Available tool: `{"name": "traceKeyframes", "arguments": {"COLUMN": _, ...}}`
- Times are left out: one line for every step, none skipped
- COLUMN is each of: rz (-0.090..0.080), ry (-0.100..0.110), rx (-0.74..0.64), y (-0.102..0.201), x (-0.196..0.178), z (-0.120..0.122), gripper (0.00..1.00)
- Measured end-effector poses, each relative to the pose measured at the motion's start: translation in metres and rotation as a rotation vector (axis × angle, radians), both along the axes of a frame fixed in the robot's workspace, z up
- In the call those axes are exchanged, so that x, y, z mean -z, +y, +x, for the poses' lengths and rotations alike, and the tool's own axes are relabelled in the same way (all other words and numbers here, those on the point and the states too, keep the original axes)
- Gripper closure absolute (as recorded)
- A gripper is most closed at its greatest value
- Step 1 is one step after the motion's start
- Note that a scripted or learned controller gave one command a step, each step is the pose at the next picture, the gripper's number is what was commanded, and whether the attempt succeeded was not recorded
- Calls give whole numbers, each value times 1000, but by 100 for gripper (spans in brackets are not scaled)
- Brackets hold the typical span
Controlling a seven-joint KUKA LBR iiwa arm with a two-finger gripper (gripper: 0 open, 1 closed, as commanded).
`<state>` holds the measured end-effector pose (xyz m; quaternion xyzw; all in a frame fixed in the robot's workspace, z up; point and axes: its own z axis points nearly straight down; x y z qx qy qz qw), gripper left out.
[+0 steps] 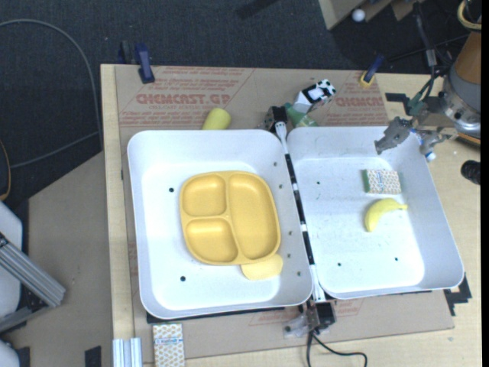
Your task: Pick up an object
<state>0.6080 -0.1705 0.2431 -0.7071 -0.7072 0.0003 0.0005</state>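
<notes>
Our gripper (395,134) hangs over right bin's (435,228) far corner, finger state unclear (too small); banana (382,212) lies below-left, long axis slanting, sponge (382,180) between.

1. Two shallow white plastic bins (153,205) – smooth, slightly glossy.
2. Yellow three-compartment plastic tray (229,219) – smooth, matt.
3. Small yellow plastic banana (380,212) – glossy.
4. Brown cardboard sheet under the bins (183,94) – matt, printed.

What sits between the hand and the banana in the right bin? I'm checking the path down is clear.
In the camera view, a small patterned sponge-like square lies between the hand and the banana, just above the banana, apart from it.
</notes>
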Motion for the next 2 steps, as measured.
{"name": "traceKeyframes", "arguments": {"rz": -1, "ry": 0, "rx": 1, "y": -35, "x": 116, "z": -18, "gripper": 0}}
{"name": "traceKeyframes", "arguments": {"rz": 1, "ry": 1, "rx": 0, "y": 9, "x": 133, "z": -59, "gripper": 0}}
